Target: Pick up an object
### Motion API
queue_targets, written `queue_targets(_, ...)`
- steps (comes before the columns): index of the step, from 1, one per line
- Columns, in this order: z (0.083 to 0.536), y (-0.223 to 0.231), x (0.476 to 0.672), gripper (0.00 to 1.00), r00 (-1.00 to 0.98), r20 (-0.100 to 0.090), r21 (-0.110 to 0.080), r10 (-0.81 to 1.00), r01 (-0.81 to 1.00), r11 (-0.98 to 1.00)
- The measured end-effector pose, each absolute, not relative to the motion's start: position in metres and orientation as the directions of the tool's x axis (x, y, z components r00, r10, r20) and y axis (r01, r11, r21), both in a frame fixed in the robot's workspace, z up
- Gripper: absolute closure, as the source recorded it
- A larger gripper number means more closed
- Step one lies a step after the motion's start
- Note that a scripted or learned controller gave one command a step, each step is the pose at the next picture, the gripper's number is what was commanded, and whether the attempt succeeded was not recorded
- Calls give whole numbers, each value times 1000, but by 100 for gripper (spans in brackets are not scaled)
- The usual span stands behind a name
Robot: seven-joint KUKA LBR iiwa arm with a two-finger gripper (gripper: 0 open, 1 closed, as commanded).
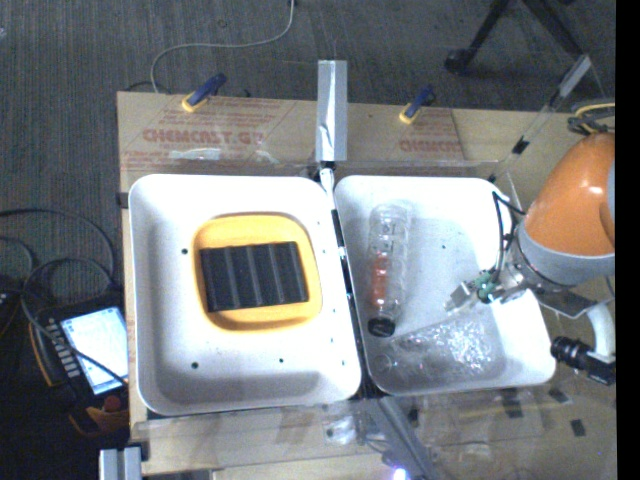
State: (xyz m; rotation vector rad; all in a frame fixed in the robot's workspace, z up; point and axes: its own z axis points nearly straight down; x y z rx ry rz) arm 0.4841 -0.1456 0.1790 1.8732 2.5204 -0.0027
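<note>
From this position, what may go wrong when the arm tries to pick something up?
1. The bottle is clear and round, lying on its side in the right bin; it may roll or slip from the pincer.
2. The crinkled clear wrap lies near the bottle's cap and may be caught instead.
3. The pincer is close to the bin's right wall and may strike it.

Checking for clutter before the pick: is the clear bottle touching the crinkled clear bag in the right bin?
Cannot tell. In the camera view the bottle's black cap end lies right beside the bag's edge, but both are transparent, so neither contact nor a gap shows plainly.
</note>
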Motion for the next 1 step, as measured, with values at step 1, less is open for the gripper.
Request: queue_targets(1, 222, -127, 580, 100, 1, -3, -2, 1000, 1000, -1)
